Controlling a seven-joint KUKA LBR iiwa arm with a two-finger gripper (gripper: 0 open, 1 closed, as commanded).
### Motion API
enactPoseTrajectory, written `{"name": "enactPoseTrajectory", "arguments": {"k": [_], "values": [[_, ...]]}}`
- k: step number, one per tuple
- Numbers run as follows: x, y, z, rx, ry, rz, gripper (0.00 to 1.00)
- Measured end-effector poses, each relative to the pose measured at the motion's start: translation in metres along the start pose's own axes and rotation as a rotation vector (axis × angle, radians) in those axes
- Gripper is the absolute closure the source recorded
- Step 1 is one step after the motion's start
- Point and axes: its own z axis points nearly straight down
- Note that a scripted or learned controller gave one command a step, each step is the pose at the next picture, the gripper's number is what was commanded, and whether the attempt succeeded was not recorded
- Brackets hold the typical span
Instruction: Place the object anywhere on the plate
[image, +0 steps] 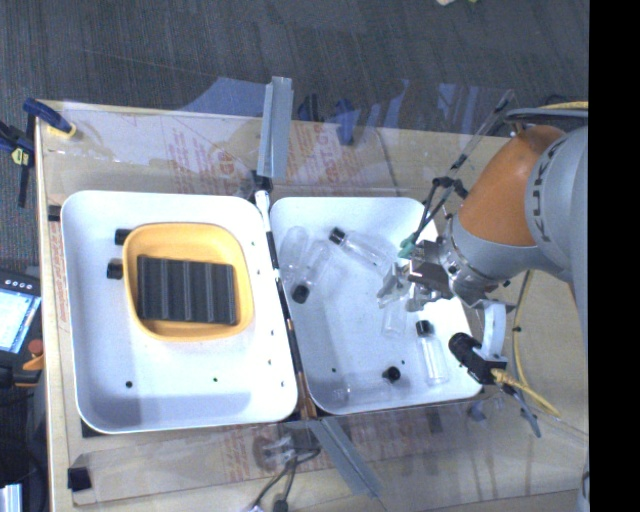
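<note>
Whether the gripper is closed on anything I cannot tell; it hangs over clear vials in the right bin. Pick-up step, I judge; next, carry one left to the yellow plate.

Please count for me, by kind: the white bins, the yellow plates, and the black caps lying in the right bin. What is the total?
white bins: 2
yellow plate: 1
black caps: 4
Total: 7
</note>
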Motion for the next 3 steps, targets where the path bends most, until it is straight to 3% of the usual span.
{"name": "enactPoseTrajectory", "arguments": {"k": [1, 2, 3], "values": [[0.029, -0.047, 0.013, 0.004, 0.000, -0.253, 1.00], [0.095, -0.017, -0.023, 0.001, -0.001, -0.346, 1.00], [0.162, 0.049, -0.003, 0.001, -0.001, -0.454, 1.00]]}}
